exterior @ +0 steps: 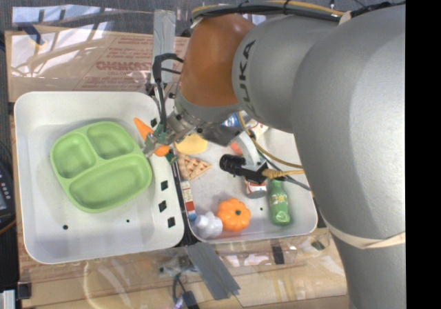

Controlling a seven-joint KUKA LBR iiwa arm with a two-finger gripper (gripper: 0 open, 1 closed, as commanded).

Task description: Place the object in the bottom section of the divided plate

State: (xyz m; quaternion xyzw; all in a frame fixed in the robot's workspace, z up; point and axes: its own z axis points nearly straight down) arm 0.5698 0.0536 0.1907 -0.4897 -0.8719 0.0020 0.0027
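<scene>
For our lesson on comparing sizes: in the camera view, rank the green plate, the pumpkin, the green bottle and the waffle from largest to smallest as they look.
1. Green plate, by far.
2. Pumpkin and green bottle: too alike to rank.
3. Waffle, partly hidden by the arm, so unsure.

Arm (344,94) casing: smooth grey, rounded. Orange band (213,59) above wrist; dark "KUKA" lettering alongside. Black and yellow cables (275,5) routed along top.
</scene>
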